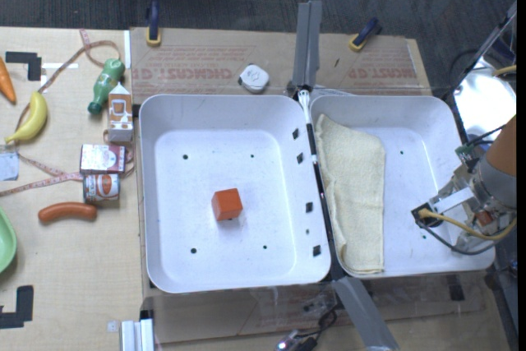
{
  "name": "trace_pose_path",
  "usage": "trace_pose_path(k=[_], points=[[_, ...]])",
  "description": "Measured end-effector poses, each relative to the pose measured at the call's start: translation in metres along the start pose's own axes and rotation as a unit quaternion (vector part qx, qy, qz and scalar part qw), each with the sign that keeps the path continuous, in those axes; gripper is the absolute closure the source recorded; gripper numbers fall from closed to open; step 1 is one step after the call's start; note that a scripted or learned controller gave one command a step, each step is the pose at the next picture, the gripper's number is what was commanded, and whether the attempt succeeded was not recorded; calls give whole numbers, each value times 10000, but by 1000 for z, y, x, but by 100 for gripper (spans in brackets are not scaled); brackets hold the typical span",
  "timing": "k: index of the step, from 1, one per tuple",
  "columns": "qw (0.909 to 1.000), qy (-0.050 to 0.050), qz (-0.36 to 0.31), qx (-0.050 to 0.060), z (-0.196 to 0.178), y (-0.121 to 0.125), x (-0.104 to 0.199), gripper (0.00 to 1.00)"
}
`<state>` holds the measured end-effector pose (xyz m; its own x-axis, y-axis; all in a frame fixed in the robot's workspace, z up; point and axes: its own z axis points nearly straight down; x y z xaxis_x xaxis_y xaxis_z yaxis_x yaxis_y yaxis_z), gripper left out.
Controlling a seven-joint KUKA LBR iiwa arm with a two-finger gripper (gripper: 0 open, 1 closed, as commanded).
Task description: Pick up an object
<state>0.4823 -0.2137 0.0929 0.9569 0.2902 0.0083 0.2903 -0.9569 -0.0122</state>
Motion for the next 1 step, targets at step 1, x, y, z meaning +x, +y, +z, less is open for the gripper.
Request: trace_pose_path(k=[1], points=[[9989,-54,459,-54,-76,4,-6,0]])
